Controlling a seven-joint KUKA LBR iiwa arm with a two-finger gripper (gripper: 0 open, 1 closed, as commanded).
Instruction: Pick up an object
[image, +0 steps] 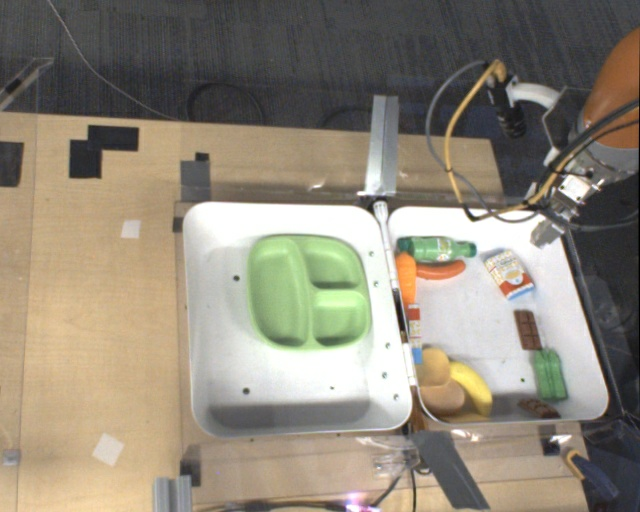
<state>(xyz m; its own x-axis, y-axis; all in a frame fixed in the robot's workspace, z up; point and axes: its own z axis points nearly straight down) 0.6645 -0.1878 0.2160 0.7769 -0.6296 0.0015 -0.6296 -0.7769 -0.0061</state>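
the arm (612, 95) comes in at the upper right corner and is cut off by the frame edge, so only its orange band and some grey wrist hardware show. the tool (548, 232) is a small grey shape hanging over the far right rim of the right bin (580, 300); it is too small and blurred to say whether it is open or closed, and nothing can be seen held in it.

in the right bin a green bottle (436, 247) lies on its side near the far edge, with an orange carrot-like piece (404, 275) and a red-orange piece (440, 269) just beside it. a small white carton (508, 273) lies apart toward the right. a brown bar (527, 329) and a green block (549, 374) sit along the right side, and a dark item (541, 407) at the near rim is hard to make out. a yellow banana (472, 386) touches a tan rounded thing (436, 380) in the near left corner.

the left bin (215, 300) holds a green divided tray (306, 291).

the counter (90, 330) is pale wood with black patches at its far left, and dark carpet (250, 50) with loose cables lies beyond.
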